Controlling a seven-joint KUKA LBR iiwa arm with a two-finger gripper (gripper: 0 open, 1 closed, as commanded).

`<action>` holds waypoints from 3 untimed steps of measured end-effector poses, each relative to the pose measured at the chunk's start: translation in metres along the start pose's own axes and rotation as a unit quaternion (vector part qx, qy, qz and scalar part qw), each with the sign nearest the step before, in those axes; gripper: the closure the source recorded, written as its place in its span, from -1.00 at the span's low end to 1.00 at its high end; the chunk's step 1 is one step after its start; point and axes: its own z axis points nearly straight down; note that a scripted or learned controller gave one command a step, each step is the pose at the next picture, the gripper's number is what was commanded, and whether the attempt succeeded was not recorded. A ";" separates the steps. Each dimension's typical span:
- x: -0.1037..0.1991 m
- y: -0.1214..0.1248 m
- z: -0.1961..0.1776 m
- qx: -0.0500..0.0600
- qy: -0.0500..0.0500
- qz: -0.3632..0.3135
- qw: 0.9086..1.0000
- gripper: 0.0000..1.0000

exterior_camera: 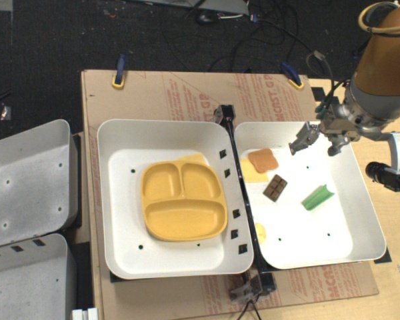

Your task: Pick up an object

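While the arm point(380, 59) reaches in from the upper right of the frame, its gripper point(318, 140) hangs over the upper right corner of the right bin point(360, 245), with the two fingers point(301, 142) spread apart and nothing between them.

Below and to the left of the gripper, the right bin holds the loose objects. An orange-tan piece point(262, 159) lies near the bin's upper left, resting partly on a pale yellow flat piece point(255, 175) beneath it. Just below these sits a small brown chocolate-like block point(275, 188), tilted. To its right, near the middle of the bin, lies a green object point(317, 197), also at a slant and apart from the block. A small yellow piece point(259, 232) shows at the bin's left edge, lower down, against the dividing wall.

None of these things touches the gripper; the orange-tan piece is the nearest to it.

The left bin point(120, 179) in the middle of the frame holds a yellow divided tray point(184, 201) with three compartments, lying flat. Both bins stand on a cardboard-covered bench point(187, 92), held with blue-and-yellow clamps point(119, 72) at its top edge. Cables run across the dark floor along the top of the frame, and grey metal panels point(27, 179) lie at the left.
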 end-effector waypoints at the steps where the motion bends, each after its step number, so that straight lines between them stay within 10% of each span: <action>1: 0.000 0.002 -0.007 -0.006 -0.001 -0.001 1.000 -1.00; 3: 0.007 0.012 0.094 -0.004 0.000 0.000 1.000 -1.00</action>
